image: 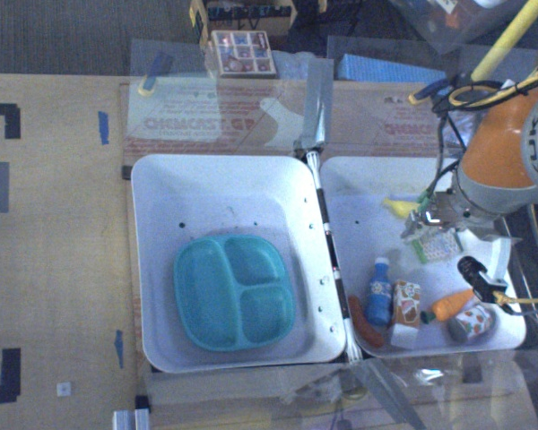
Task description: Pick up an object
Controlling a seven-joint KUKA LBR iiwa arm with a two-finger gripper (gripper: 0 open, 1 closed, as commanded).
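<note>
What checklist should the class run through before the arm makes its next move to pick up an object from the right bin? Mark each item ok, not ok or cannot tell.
1. Objects available in the right bin: blue bottle, orange carrot-shaped toy, small carton. Ok.
2. Gripper above the right bin, near the yellow item. Ok.
3. Object seen between the fingers: cannot tell.
4. Objects spaced apart for a clean grasp: bottle, carton and a red item crowd together at the bin's near edge. Not ok.
5. Left bin holds the teal divided plate, apart from the arm. Ok.
</note>
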